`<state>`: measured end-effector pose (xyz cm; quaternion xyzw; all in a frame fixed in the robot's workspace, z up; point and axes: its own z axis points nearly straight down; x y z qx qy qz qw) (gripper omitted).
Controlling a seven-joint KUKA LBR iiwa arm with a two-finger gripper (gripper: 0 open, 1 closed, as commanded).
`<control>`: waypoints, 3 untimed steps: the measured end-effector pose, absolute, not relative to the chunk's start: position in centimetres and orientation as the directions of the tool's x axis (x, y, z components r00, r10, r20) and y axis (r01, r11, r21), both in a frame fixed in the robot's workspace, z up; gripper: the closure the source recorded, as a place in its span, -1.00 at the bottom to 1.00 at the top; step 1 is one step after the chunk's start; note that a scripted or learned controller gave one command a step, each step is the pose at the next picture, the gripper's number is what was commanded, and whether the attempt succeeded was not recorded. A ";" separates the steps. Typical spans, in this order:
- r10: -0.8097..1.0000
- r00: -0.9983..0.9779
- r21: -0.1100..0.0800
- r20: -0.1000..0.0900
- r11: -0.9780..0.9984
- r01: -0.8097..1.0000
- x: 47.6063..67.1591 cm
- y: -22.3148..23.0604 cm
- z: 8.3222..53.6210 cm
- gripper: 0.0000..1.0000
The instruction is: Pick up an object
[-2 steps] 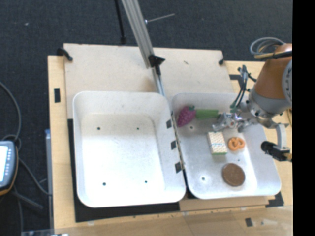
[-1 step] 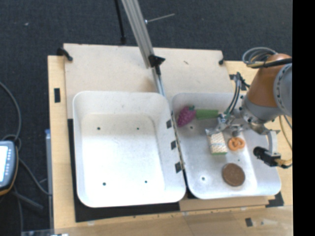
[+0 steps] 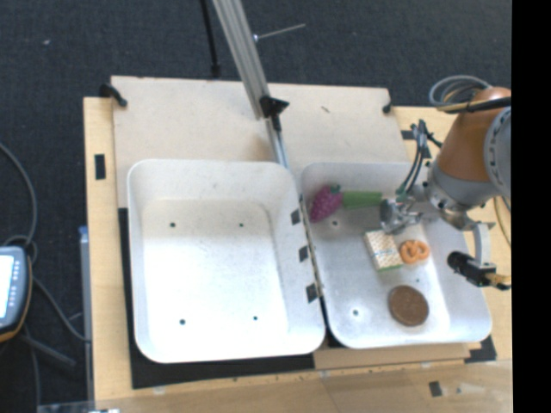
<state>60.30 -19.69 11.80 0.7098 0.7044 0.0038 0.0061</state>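
Four objs share the right bin [image 3: 469, 321], all w/in the arm's reach from the right. The tool [image 3: 394, 220] hangs low over the bin's middle, just above the block [image 3: 382, 249], probably lined up for a grab there. Can't tell whether it's released or clenched; nothing seen between its tips. Pretzel [image 3: 414, 251] sits just beside the block, so a grab could nudge it. Grapes [image 3: 325, 202] w/ green stem lie near the bin's left wall, cookie [image 3: 408, 305] toward the front. Left bin [image 3: 138, 231] sits alongside on the desk [image 3: 189, 110].
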 end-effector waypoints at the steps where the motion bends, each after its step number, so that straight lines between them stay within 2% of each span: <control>1: 1.000 -0.004 0.006 -0.002 0.004 1.000 60.8 -19.7 16.2 1.00; 2: 1.000 -0.002 0.007 -0.002 0.002 1.000 60.9 -19.9 21.6 1.00; 3: 1.000 -0.006 0.000 0.001 0.006 1.000 62.1 -14.2 21.2 1.00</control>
